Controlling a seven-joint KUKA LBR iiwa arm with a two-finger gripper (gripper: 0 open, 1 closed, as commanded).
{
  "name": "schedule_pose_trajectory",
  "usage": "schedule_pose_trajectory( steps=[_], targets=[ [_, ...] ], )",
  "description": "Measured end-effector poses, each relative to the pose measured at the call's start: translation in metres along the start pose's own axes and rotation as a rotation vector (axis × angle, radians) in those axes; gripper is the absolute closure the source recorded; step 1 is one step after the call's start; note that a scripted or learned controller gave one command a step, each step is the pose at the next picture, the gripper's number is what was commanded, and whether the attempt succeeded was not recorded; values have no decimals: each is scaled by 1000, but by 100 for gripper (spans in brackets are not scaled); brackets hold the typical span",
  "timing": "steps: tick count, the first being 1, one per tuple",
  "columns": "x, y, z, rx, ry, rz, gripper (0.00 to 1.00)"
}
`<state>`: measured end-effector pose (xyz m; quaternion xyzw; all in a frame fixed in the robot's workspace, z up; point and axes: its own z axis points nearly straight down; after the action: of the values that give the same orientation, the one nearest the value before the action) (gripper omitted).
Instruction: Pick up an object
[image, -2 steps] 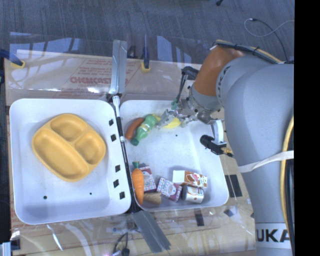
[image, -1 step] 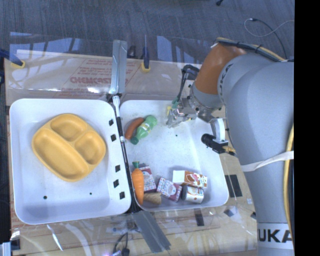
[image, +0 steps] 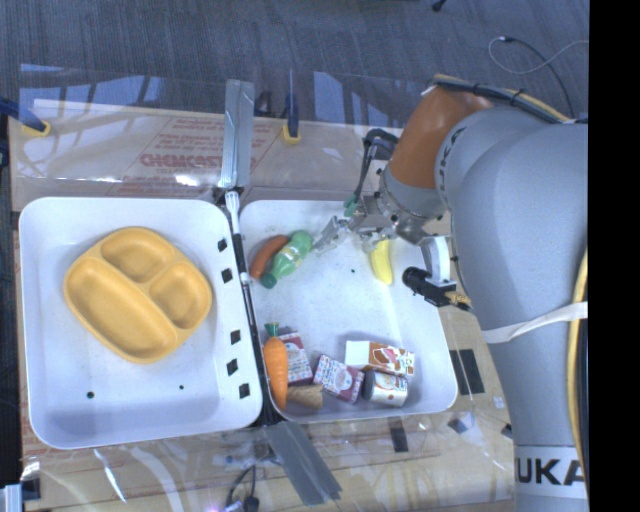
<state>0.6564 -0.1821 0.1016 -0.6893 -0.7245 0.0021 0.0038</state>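
Note:
My gripper (image: 338, 230) hangs over the upper middle of the right bin (image: 420, 330), tipped toward the left. Just to its left lies a green bottle (image: 288, 254) beside an orange-red sausage-shaped toy (image: 265, 256); the gripper looks close to the bottle's upper end, and I see nothing held. A small yellow banana (image: 381, 261) lies just right of the gripper, under the wrist. Along the bin's front edge sit a carrot (image: 276, 370), small cartons (image: 338, 377) (image: 383, 357) and a dark can (image: 388, 389).
The left bin (image: 60, 400) holds a yellow divided plate (image: 138, 292). A metal divider strip (image: 237, 140) runs between the bins. The grey arm (image: 510, 220) covers the right bin's right side and the bench beyond it.

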Motion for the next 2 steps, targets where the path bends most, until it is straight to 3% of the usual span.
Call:
schedule_pose_trajectory(
  steps=[1,2],
  targets=[
    [1,1,-10,0,-1,-6,100],
    [-25,-28,10,-3,0,208,100]
  ],
)
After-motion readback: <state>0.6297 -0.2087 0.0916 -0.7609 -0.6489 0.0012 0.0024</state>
